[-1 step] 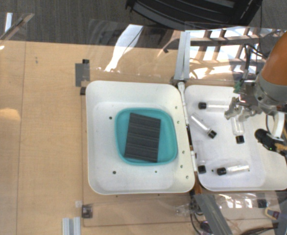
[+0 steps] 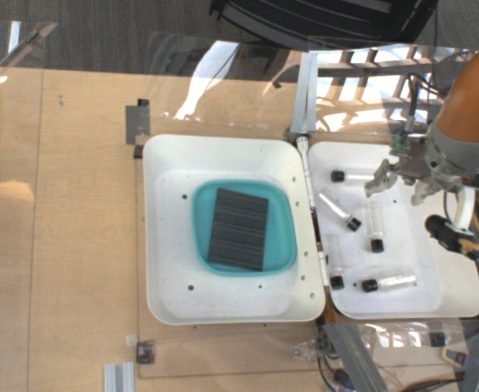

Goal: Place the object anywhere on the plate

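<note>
A dark grey ribbed rectangular block (image 2: 239, 229) lies flat on the teal plate (image 2: 283, 219), which sits in the middle of the left white bin (image 2: 164, 243). My gripper (image 2: 401, 184) hangs over the upper part of the right bin (image 2: 436, 299), well to the right of the plate. Its two grey fingers (image 2: 378, 178) are spread apart and nothing sits between them. The orange band of the arm shows above it at the right edge.
Several clear vials with black caps lie scattered in the right bin, among them one (image 2: 338, 211) near the divider, one (image 2: 376, 229) upright-pointing in the middle and one (image 2: 389, 282) near the front. A black cable (image 2: 444, 233) curls beside the gripper.
</note>
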Controlling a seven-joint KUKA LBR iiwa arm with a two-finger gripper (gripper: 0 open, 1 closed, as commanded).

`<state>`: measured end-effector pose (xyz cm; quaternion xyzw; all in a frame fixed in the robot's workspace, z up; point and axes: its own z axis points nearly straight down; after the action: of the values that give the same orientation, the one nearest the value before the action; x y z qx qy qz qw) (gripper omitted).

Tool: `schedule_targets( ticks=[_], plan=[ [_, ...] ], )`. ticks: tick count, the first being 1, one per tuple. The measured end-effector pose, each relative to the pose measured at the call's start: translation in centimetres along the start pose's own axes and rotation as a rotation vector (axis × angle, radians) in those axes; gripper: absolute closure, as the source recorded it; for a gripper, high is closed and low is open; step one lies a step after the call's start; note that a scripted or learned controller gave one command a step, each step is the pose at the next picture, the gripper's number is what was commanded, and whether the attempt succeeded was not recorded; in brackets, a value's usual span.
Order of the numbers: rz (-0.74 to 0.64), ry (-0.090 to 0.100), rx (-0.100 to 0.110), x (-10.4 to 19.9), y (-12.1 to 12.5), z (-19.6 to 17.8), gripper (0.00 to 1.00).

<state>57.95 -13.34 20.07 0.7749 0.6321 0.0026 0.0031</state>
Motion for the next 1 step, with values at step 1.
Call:
schedule_targets(
  ticks=[1],
  plan=[
    [-0.351, -0.002, -0.006, -2.33, -1.09, -12.18, 0.0]
  ],
)
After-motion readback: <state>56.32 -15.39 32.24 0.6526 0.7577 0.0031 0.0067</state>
